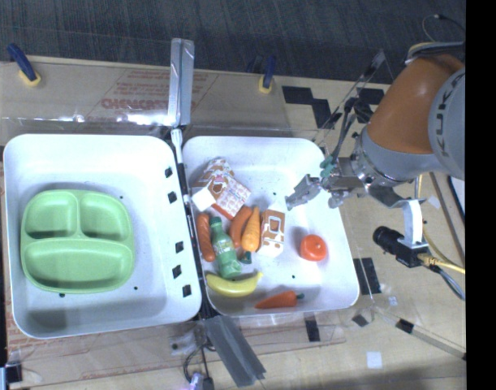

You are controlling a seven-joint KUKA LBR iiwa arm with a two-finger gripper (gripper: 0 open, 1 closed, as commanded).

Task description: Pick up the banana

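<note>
Leftmost on the table, the left bin holds a green divided tray, which has no part in the job. Across the centre divider, the right bin carries a crowd of toy food: a brown-and-white carton near the top, a red sausage and a green bottle beside an orange carrot, then a small printed box. The banana lies along the near edge of this bin, yellow and curved, with the base of the bottle touching or overlapping its upper side and a red chilli pepper just to its right. Further right sits a tomato, apart from the pile. The gripper hangs over the upper right part of the same bin, well apart from the banana and with nothing between its fingers; whether they stand open or closed I cannot tell from this angle. By my reading the task is at the approach step, with no grasp yet made. The next move calls for travel toward the near-left corner of the right bin, then a descent onto the banana's free middle or right end, keeping off the bottle and the pepper.
</note>
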